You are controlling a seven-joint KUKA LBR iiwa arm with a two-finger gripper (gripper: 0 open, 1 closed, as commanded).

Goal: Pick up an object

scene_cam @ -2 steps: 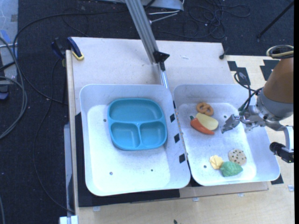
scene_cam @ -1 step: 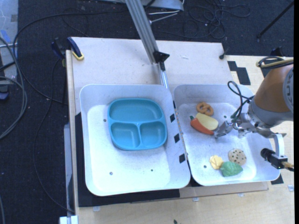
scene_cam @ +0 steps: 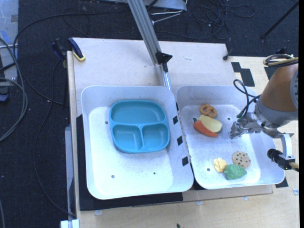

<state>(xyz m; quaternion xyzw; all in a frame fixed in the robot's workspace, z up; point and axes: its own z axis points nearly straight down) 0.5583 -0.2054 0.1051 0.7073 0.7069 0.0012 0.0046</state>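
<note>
Hovering low over the right bin (scene_cam: 266, 177), the gripper (scene_cam: 236, 130) sits near that bin's right side, at the end of the grey arm (scene_cam: 280, 96) that reaches in from the right. Whether the jaws stand wide or narrow I cannot tell; the tip is small and dark against the white floor, and nothing is visibly held.

The closest candidate is the toy carrot with a pale yellow slice on it (scene_cam: 208, 126), lying just to the left of the gripper, with a bare strip of bin floor between them. Its long axis runs from upper left to lower right, the lower right end pointing roughly toward the tip. By my reading, the coming move turns on this: a short travel left, with the jaws set across that slanted axis rather than along it.

4 other pieces share the bin. A pretzel (scene_cam: 208, 110) lies just beyond the carrot, on the far side. A chocolate-chip cookie (scene_cam: 241, 159) lies on the near side of the gripper, close to a green leafy piece (scene_cam: 235, 172) and a small yellow piece (scene_cam: 219, 165), the 3 clustered toward the near edge.

The left bin (scene_cam: 95, 137) holds a blue divided plate (scene_cam: 140, 126) with 3 compartments, well apart from the gripper.

Judging from this, the pick is not yet made, and the carrot looks like the shortest reach
</note>
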